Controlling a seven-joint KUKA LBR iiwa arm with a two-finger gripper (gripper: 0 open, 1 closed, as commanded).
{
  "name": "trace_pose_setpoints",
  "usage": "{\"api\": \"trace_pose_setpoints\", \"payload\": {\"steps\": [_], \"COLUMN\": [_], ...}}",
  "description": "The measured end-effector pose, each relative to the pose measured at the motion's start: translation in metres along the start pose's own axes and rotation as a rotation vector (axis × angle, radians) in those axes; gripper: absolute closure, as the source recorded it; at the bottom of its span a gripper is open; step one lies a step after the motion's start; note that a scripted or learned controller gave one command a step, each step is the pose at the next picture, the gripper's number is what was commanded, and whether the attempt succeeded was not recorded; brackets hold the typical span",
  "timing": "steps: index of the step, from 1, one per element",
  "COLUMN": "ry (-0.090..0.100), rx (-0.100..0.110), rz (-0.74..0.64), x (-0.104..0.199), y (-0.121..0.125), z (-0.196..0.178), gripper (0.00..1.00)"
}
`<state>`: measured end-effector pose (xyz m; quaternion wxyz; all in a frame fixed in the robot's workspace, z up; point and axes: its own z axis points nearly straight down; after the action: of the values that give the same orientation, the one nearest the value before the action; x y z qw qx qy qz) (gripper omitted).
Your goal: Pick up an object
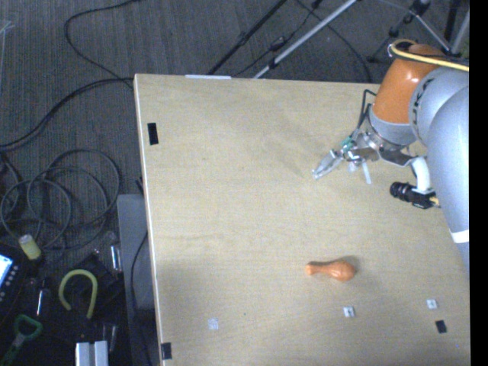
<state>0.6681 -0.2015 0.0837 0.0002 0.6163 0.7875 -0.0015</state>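
Note:
A small orange object [333, 269], shaped like a gourd with a narrow neck pointing left, lies on its side on the pale wooden board [229, 204], toward the front right. My gripper [342, 174] hangs over the board's right part, well behind the orange object and apart from it. Its two thin fingers [324, 167] are spread, one slanting left and one pointing down, with nothing between them. The grey arm with its orange band [400, 90] comes in from the right.
Small black and white markers [348, 311] sit near the board's front edge and one black mark [152, 133] at its left. Cables and tools [76, 288] lie on the floor left of the board. Stand legs [320, 21] cross the floor behind it.

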Motion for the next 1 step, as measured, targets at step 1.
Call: {"api": "trace_pose_setpoints", "payload": {"steps": [1], "ry": [-0.002], "rx": [-0.003], "rz": [-0.373], "x": [-0.0216], "y": [-0.0044], "z": [-0.0013], "gripper": [0.00]}}
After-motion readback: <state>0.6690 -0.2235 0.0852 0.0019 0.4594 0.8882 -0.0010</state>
